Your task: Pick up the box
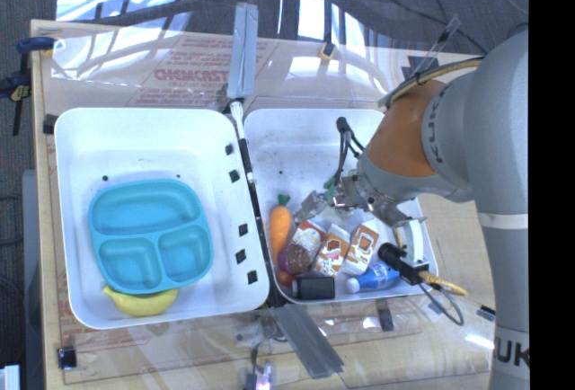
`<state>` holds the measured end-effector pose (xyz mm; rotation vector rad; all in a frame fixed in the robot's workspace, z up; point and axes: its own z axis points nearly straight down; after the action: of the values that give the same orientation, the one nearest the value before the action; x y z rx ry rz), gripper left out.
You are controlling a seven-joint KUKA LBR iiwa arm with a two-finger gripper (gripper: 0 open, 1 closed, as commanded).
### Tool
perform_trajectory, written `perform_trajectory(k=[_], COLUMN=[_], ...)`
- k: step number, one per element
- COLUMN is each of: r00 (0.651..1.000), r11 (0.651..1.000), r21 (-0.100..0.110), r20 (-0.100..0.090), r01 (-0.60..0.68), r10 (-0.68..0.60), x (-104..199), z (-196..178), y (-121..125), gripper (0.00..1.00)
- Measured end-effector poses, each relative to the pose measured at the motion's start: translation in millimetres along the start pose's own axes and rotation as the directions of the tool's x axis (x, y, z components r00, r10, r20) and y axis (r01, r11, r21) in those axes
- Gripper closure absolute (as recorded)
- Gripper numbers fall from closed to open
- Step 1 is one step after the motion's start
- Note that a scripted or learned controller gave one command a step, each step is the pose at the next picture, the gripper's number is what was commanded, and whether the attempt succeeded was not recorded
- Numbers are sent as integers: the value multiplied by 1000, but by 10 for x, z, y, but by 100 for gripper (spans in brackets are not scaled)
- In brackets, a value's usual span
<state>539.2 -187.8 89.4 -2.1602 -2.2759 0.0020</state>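
The pincer [334,195] sat low in the right bin [296,132], grip impossible to make out. The box [363,246] lay just below it among snack packs. Left bin [76,132] held a blue tray [148,231].

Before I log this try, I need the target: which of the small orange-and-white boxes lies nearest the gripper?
The right-hand box, just below the gripper. The middle box and the left box, beside the carrot, lie farther left.
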Motion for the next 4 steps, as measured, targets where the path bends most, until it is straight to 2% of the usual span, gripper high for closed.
perform_trajectory(k=[1,2,3,4], r00=[1000,1000,1000,1000], r11=[1000,1000,1000,1000], r21=[0,1,2,1], r20=[-1,-2,-1,0], r01=[2,8,8,-7], r10=[-2,-8,-8,7], x=[-207,-198,-202,-231], z=[-159,-232,-232,-97], y=[-239,-224,-228,162], gripper=[0,100,0,0])
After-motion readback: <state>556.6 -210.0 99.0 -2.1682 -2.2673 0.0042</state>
